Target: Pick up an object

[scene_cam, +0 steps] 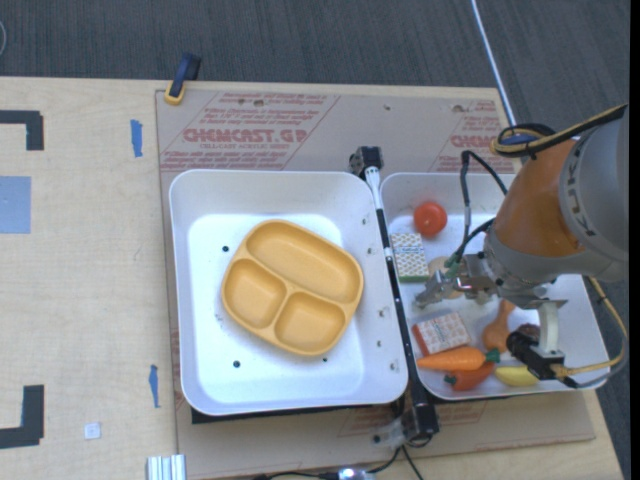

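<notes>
**Robot arm reaching into the right-hand bin of small objects**

A grey arm with an orange band is coming in from 3 o'clock and hanging over the right bin, covering much of that bin's middle. Its claw is sitting low at the bin's 9 o'clock side; the metal tip is small and blurred, so I cannot tell how it is set or whether it is gripping anything.

Objects are lying around it: a red ball at 12 o'clock, a checked packet just beside the dividing wall, a red-and-white packet at 6 o'clock, then an orange carrot and a yellow piece along the near rim. Cables and the wrist are hiding part of the bin floor.

The left bin is holding a yellow divided plate, with open white floor all round it. Both bins are resting on the tabletop.
</notes>
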`<state>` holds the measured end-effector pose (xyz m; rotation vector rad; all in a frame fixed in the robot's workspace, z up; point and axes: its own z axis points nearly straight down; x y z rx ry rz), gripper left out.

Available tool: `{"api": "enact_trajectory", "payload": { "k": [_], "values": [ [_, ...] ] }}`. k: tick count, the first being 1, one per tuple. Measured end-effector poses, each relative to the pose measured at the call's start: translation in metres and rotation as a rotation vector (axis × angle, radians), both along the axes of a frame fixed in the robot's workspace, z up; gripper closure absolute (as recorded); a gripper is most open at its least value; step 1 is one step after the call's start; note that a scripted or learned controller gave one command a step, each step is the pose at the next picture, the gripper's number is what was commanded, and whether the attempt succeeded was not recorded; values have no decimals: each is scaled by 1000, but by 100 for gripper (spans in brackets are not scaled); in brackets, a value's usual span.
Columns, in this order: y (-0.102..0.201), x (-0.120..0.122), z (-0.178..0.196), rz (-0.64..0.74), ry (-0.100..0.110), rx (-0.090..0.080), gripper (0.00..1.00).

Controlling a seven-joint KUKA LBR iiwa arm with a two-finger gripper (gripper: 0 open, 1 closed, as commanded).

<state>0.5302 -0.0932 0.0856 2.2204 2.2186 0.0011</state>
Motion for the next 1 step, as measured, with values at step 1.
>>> {"api": "enact_trajectory", "payload": {
  "k": [1],
  "values": [
    [1,11,0,1,0,0,0]
  ]
}}
